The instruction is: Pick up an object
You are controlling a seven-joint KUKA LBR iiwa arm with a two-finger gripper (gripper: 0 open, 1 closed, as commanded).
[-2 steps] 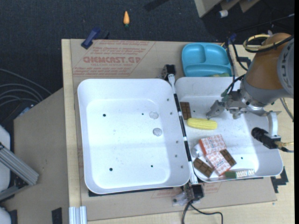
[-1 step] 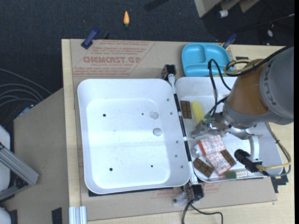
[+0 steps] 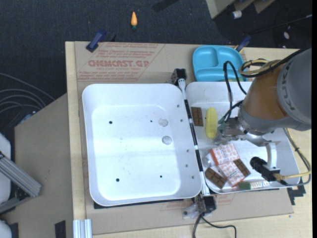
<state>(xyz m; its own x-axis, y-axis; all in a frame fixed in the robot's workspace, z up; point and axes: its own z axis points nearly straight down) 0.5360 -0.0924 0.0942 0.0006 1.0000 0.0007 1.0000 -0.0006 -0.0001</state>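
My gripper (image 3: 227,133) hangs low in the right bin (image 3: 208,90), under the grey arm with its orange band (image 3: 265,95). Just left of it lies a yellow oblong object (image 3: 211,122), and a brown bar (image 3: 197,116) rests by the bin's left wall. In front of the gripper sit a red-and-white packet (image 3: 224,154) and a second one (image 3: 231,171). Brown wrapped pieces (image 3: 215,176) (image 3: 241,166) lie beside those packets. The wrist hides the space between the gripper's tips.
The left bin (image 3: 99,103) has two small round grey spots (image 3: 165,132) on its floor. A light blue divided tray (image 3: 216,63) stands behind the right bin. A blue clip (image 3: 95,41) lies at the board's far left corner.
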